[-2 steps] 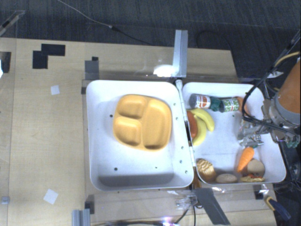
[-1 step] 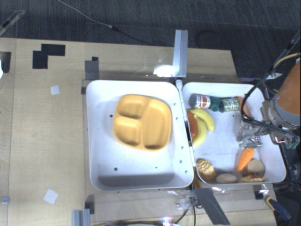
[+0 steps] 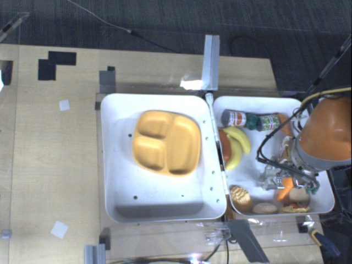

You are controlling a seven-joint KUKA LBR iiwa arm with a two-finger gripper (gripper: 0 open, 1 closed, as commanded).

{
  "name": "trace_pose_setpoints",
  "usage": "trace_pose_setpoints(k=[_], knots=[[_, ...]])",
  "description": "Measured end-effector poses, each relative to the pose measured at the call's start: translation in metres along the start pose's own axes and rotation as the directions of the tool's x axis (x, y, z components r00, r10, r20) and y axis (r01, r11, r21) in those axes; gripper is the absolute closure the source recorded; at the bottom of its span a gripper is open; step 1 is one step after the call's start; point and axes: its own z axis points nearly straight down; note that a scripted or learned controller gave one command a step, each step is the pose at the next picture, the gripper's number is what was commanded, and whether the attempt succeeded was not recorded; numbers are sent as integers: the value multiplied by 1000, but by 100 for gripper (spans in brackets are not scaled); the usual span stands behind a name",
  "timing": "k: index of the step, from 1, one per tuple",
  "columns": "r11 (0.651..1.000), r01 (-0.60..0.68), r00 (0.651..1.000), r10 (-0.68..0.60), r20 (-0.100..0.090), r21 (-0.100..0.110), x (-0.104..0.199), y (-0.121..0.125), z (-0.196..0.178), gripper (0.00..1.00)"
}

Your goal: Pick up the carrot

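Where the fingers [image 3: 279, 176] reach, carrot [image 3: 285, 188] just beside.

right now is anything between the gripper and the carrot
Nothing visible stands between them. The gripper is down in the right bin, right at the carrot, which lies near the bin's front edge. The arm's own cables hang around it, and small food items sit close beside the carrot.

Even overhead light falls bright on the bench [image 3: 49, 164]. The white bins glare slightly, and a soft grey shadow lies along the left bin's [image 3: 118, 147] near wall. The whole picture is mildly soft, with small items blurred.
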Motion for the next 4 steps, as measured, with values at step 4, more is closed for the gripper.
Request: trace_pose_setpoints(k=[4], knots=[[976,-220,975,220,15,3,1,-30,6,0]])
